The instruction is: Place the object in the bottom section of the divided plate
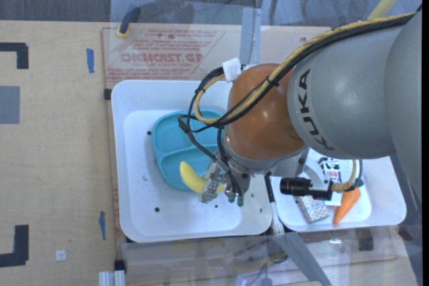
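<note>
A blue divided plate (pixel 175 144) lies in the left white bin (pixel 134 211), partly hidden under the arm's orange wrist. A yellow banana-shaped object (pixel 190 177) rests at the plate's near edge, in its lower section, with its right end reaching toward the gripper. The gripper (pixel 220 191) hangs low just right of the banana's end, at the plate's near right rim. The wrist covers the plate's right side.
The right bin (pixel 389 211) holds an orange carrot (pixel 344 206), a grey speckled packet (pixel 313 209) and a small white item with dark marks (pixel 330 169). A clear panel stands behind the bins. Wooden bench lies to the left.
</note>
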